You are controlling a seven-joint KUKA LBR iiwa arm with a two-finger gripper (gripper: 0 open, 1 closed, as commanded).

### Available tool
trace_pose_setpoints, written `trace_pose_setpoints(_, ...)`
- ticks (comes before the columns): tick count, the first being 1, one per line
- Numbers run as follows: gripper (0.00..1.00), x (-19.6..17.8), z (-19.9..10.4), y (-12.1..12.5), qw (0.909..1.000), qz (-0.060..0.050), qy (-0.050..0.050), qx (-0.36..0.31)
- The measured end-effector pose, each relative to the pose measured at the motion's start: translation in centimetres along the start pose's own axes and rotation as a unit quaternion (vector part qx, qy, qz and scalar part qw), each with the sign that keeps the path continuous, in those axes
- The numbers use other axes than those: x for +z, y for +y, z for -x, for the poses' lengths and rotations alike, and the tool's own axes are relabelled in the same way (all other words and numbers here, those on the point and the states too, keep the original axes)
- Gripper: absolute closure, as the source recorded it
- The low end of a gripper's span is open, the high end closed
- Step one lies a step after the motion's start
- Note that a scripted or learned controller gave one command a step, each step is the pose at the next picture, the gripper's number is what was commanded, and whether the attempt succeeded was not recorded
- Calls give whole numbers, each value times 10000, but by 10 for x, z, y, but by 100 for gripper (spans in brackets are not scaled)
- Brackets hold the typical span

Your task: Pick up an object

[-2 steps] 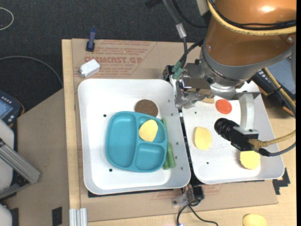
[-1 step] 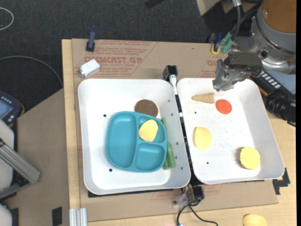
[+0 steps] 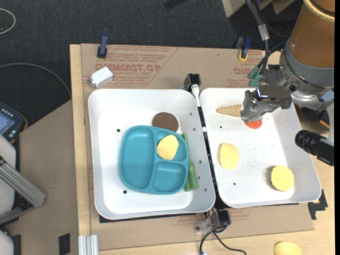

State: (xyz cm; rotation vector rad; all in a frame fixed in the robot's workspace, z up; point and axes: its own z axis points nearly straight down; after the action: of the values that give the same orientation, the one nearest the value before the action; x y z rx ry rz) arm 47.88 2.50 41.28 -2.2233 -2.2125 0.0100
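The pincer (image 3: 253, 116) hangs low in the right bin (image 3: 297, 142), over an orange object (image 3: 254, 124) beside a cone (image 3: 229, 110); whether it is spread cannot be told.

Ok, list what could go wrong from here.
1. The claw sits over an orange object with the cone close beside it; closing may nudge the cone away.
2. The orange object is mostly hidden under the claw, so the grip could miss or slip.
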Motion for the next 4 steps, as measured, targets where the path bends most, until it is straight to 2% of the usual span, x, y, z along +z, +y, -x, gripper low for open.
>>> trace_pose_setpoints(1,100,178,67,0,10000,-32,3,16)
trace_pose_setpoints(2,100,160,63,3,10000,52,5,-13)
trace_pose_setpoints(3,100,98,-69,1,9999,80,24,-95)
trace_pose_setpoints(4,100,-96,-47,0,9999,144,24,-29)
